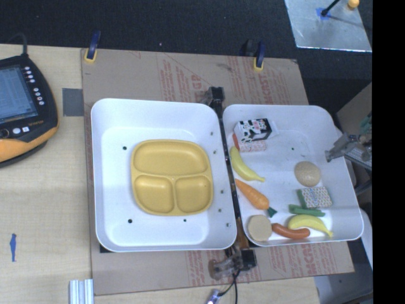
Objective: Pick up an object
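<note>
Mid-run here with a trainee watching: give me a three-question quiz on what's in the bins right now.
1. True or false: the yellow divided tray lies in the right bin.
2. Which lies nearest the gripper? A) carrot B) beige egg-shaped object C) milk carton
3. Fill in: the sausage lies beside the lower ____.

Key: 1 false, left bin; 2 B; 3 banana.

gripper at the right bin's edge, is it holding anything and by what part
Nothing is held: the gripper hangs at the right bin's edge with no object between its fingers.
</note>
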